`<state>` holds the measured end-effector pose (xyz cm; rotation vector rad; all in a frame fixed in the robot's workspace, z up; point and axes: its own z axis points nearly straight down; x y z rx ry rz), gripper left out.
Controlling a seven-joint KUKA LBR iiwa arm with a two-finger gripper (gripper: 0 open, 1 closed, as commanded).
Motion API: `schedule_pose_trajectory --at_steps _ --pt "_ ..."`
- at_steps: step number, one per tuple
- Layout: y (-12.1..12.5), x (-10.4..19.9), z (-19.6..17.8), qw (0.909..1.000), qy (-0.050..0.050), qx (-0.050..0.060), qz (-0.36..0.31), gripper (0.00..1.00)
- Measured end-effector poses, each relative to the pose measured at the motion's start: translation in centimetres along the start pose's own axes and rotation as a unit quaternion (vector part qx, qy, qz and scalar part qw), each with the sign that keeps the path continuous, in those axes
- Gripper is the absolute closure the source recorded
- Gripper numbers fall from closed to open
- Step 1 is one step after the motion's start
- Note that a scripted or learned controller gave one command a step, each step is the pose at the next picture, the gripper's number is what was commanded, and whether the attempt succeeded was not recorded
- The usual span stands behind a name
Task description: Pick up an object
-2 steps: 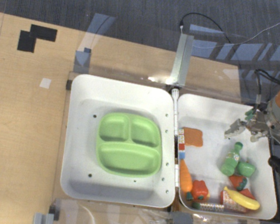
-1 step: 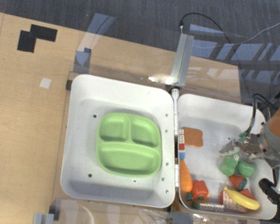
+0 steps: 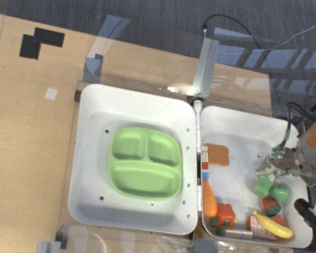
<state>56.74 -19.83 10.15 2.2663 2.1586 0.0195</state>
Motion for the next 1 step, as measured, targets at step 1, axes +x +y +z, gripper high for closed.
schedule_pose_trajectory --at_steps 1 --pt "1.38 7.97 -10.93 0.9977 -0.001 0.006 0.067 1.00"
